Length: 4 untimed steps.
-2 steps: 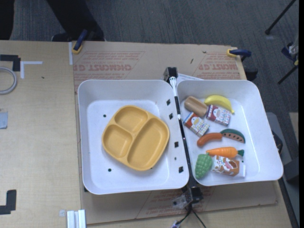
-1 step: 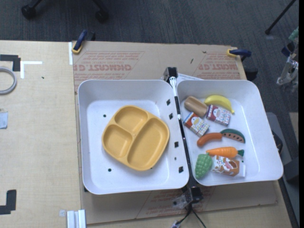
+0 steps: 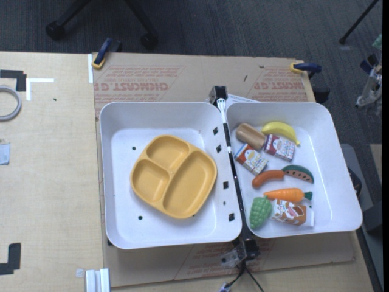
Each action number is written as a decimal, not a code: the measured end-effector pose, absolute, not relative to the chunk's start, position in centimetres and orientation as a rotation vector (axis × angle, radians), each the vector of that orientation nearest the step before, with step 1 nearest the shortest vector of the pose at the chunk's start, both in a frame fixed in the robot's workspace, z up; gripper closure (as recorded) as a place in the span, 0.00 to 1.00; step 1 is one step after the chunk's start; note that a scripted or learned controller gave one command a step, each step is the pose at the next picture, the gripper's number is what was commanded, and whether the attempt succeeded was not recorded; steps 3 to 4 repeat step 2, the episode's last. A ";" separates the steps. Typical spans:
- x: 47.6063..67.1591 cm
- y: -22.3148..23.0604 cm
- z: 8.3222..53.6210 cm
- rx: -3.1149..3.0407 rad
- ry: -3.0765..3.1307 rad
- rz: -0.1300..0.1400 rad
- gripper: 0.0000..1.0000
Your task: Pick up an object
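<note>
The right white bin (image 3: 331,142) holds several toy foods. A yellow banana (image 3: 279,129) lies at the back beside a brown bread roll (image 3: 250,134). Two small printed cartons (image 3: 280,146) (image 3: 251,159) sit just in front of them. Toward the middle lie an orange sausage (image 3: 268,177) and a watermelon slice (image 3: 298,174). Near the front edge are a carrot (image 3: 284,194), a green bumpy vegetable (image 3: 260,213) and an orange printed pouch (image 3: 292,213). The left white bin (image 3: 115,163) holds a yellow three-part plate (image 3: 174,175).
Both bins rest on a cardboard sheet (image 3: 158,81) held by blue and yellow clamps (image 3: 101,52) (image 3: 307,68). A black clip (image 3: 218,94) joins the bins at the back. A tape ring (image 3: 7,102) lies on the wooden bench at far left. Chair legs (image 3: 97,17) stand behind.
</note>
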State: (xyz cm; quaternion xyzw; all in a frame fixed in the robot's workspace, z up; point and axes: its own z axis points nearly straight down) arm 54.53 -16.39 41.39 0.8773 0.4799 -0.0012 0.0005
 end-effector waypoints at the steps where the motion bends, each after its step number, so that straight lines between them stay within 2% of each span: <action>1: 54.6 -16.4 42.3 2.753 1.511 -0.006 1.00; 4: 54.7 -16.4 43.2 2.751 1.514 -0.008 1.00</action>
